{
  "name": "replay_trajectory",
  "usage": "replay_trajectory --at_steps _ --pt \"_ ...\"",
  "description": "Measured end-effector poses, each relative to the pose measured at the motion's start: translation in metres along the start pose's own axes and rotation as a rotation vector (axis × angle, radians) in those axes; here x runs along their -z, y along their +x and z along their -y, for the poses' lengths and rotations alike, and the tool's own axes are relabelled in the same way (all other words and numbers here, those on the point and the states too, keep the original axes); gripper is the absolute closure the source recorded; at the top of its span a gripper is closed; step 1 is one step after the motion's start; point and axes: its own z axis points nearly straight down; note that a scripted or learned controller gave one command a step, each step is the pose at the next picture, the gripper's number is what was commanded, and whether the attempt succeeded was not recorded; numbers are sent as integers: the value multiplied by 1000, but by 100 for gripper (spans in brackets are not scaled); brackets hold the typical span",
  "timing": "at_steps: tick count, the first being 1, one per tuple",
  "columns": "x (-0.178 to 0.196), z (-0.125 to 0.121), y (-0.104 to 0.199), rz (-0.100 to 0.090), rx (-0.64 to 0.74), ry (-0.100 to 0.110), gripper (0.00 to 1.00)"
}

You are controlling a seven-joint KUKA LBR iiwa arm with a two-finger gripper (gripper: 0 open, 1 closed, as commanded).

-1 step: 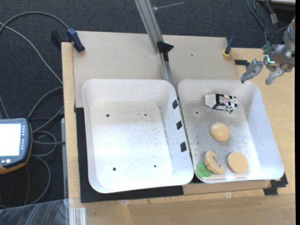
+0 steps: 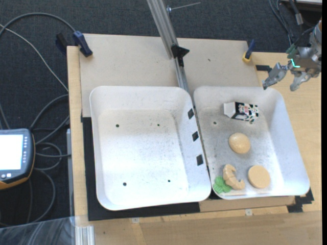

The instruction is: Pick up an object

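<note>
My gripper [image 2: 284,80] hangs at the upper right, above the far right corner of the right bin [image 2: 291,152], its two fingers spread open with nothing between them. In that bin lie a small black-and-white carton [image 2: 241,111] near the back, a tan round bun [image 2: 239,143] in the middle, a flat tan disc [image 2: 259,177] at the front right, and a tan curled piece [image 2: 232,177] on top of a green item [image 2: 220,186] at the front left. The carton is the closest of these to the gripper, down and to its left.
The left bin [image 2: 102,137] stands beside the right one, with a black-clipped divider between them. A slanted metal rail [image 2: 164,24] runs from the top to the bins' junction. Blue and yellow clamps hold the back board. Cables and a tablet lie on the left floor.
</note>
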Motion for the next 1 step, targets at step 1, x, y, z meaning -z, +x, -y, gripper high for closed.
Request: replay_trajectory --at_steps 1 --pt "-43 4 -1 -1 -2 4 0"
